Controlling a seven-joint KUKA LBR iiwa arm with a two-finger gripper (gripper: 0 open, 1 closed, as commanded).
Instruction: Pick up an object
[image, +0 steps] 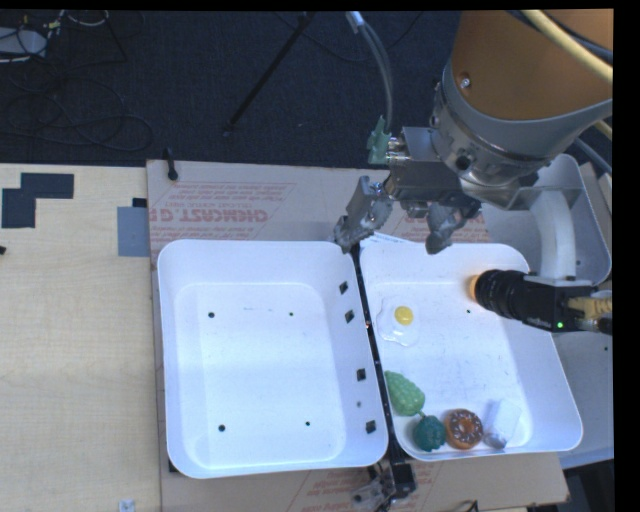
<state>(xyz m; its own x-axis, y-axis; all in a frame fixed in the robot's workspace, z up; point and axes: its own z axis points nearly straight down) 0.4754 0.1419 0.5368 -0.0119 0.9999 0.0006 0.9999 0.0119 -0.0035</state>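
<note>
Tool (400, 232) spread open, nothing between fingers, hanging over far edge of right bin (545, 400). I see fried-egg toy (402, 321) below it, toward near edge; probably closest target. Other toys crowd near edge.

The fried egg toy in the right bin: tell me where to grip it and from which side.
The fried egg toy lies flat on the right bin floor, apart from the other toys. Come straight down from above and pinch across the raised yellow yolk; the thin white rim probably gives the hand little to hold.
</note>
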